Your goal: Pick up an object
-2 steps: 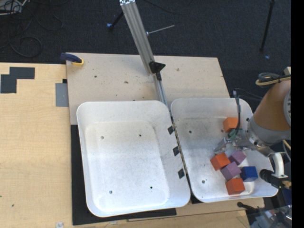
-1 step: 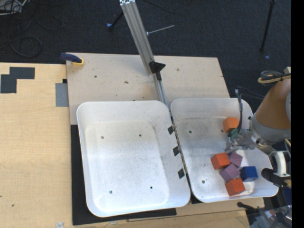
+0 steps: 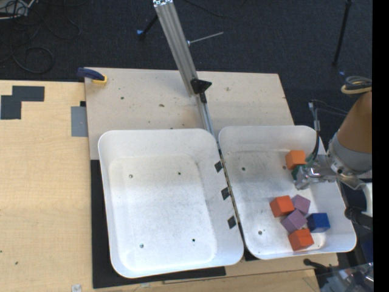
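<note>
My gripper hangs low in the right bin, near its right wall. An orange block lies right at the gripper's far side, touching or nearly touching it. Nearer the front sit a red-orange block, two purple blocks, a blue block and another red-orange block, packed close together. The grey arm with its orange band comes in from the right.
The left bin stands beside the right one, with black clips along the shared edge. A slanted metal rail rises behind the bins. A blue-and-yellow clamp lies at the board's back left corner.
</note>
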{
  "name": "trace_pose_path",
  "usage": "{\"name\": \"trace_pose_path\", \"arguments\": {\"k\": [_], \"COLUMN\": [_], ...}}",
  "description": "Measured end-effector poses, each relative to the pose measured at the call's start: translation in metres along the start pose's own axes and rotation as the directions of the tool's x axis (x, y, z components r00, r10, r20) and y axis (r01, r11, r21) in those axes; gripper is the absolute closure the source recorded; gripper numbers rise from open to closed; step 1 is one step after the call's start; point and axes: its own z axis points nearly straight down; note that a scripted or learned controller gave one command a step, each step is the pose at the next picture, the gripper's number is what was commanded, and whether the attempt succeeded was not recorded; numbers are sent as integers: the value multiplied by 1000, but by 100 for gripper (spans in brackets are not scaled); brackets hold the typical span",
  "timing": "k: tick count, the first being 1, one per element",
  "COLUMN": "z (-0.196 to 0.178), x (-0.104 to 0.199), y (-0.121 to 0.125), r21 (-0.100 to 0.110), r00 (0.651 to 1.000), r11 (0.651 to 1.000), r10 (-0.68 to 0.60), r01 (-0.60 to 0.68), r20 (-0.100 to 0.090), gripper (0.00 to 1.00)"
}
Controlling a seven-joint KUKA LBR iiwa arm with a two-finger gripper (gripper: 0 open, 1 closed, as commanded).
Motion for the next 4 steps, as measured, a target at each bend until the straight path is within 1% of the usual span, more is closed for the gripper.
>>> {"name": "trace_pose_path", "arguments": {"k": [1, 2, 3, 4], "z": [-43, -100, -106, -109], "x": [-4, 1, 51, 101], "y": [2, -3, 21, 30], "r21": [-1, -3, 1, 3], "r00": [1000, 1000, 1000, 1000], "r11": [1000, 1000, 1000, 1000], "r10": [1, 1, -4, -3], "r01": [-1, -1, 4, 3], "r20": [0, 1, -2, -2], "gripper": [100, 100, 100, 100]}}
